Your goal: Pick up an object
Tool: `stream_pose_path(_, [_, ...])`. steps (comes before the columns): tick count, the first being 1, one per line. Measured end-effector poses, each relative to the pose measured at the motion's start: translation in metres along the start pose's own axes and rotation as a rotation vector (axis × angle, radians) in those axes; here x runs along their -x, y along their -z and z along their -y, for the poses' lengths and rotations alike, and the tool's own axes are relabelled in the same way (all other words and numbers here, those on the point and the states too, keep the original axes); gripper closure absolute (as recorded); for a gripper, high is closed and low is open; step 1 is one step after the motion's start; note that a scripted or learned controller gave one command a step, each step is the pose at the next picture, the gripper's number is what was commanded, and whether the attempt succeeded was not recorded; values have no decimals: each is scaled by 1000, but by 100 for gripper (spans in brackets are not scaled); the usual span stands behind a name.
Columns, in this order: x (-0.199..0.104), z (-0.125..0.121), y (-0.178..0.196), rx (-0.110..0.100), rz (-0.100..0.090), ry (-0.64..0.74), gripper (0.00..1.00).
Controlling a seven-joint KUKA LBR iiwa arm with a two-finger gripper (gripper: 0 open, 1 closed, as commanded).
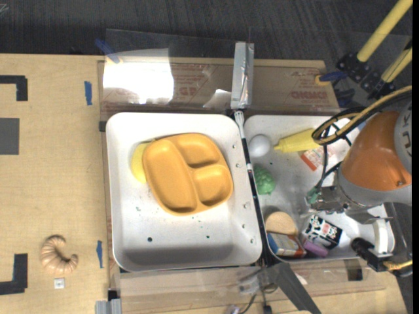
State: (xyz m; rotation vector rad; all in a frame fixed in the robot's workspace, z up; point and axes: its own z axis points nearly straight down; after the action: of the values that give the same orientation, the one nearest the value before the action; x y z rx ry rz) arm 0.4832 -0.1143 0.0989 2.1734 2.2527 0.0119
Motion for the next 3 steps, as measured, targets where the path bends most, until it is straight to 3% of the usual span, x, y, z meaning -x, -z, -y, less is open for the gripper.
stream_pose_path(1, [7,-10,-10,-5,-3,66,100])
stream_pose_path(2, [-59,-114,115,1,-5,154,100])
stream_pose_path(3, [-161,-130,184,-6,-6,394,100])
